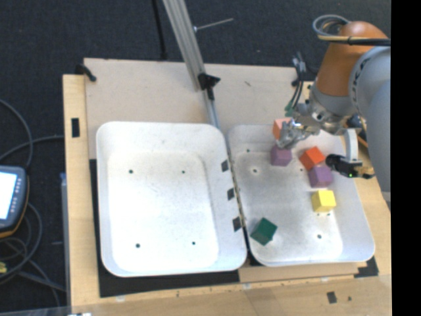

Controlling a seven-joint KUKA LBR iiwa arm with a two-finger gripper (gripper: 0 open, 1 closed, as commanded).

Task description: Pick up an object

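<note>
The hand (pixel 287 135) hangs low over the far edge of the right bin (pixel 348 242), at the end of the grey arm (pixel 368 91) with its orange band that reaches in from the right. Whether it is spread or pressed together cannot be told; a pale pink block (pixel 280 128) sits right against it on its left side, but a grip on that block cannot be confirmed.

Just near of the hand, a purple cube (pixel 281 155) rests on the bin floor, touching or almost touching the hand's lower end. To the right of that lies an orange block (pixel 312 156), and right beside it, a little nearer, a second purple block (pixel 321 175). Nearer again sits a yellow cube (pixel 323 200). A dark green cube (pixel 264 231) lies well apart from the others, at the bin's near left side, close to the seam between the two bins.

The left bin (pixel 118 143) lies alongside the right one on the table (pixel 145 84). A slanted metal rail (pixel 184 31) rises from the far side of the table. Off the table's left edge a small screen (pixel 10 199) and loose cables rest on the dark floor.
</note>
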